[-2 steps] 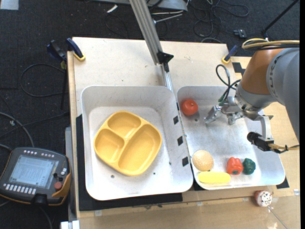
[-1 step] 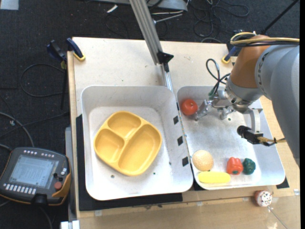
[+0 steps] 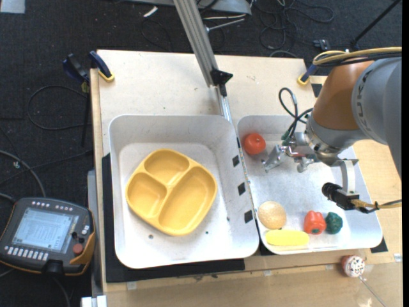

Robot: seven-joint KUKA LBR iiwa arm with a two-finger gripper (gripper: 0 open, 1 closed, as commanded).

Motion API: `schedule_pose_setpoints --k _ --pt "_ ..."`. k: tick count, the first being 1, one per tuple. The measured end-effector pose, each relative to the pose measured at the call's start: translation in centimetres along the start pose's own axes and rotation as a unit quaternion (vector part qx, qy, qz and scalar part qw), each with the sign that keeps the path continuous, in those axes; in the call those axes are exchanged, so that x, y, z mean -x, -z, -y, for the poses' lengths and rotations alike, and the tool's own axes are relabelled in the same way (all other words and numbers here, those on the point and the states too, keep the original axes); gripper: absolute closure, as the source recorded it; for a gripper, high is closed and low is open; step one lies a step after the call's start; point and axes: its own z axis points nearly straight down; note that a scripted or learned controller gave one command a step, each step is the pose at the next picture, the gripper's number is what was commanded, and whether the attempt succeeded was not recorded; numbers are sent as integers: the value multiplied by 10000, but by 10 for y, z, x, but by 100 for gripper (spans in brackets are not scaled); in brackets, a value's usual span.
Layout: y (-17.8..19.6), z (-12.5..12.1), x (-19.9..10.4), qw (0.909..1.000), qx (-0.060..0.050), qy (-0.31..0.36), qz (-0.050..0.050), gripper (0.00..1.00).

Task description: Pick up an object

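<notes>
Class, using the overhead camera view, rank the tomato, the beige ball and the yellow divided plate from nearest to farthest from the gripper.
1. Tomato, just to the view's left of the gripper, in the right bin.
2. Beige ball, lower in that bin.
3. Yellow divided plate, in the left bin.

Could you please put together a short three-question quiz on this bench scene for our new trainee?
1. True or false: the yellow divided plate lies in the left bin.
2. Which item lies nearest the gripper?
A. the red tomato
B. the yellow banana-like piece
C. the dark green item
3. Fill in: along the near edge of the right bin, the beige round item sits just above the ____ piece.

Key:
1. True.
2. A. The tomato lies just to the gripper's left in the camera view, while the others rest at the bin's near edge.
3. Yellow.
</notes>
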Motion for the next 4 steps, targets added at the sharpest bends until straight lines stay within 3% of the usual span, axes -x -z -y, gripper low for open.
schedule_pose_setpoints --k 1,2,3,4 --pt "-37 8 72 10000 0 -28 8 0" --pt "-35 67 97 10000 10 -22 14 0" --pt "-36 23 44 10000 27 43 9 0" --pt "-36 54 73 10000 12 -16 7 0"
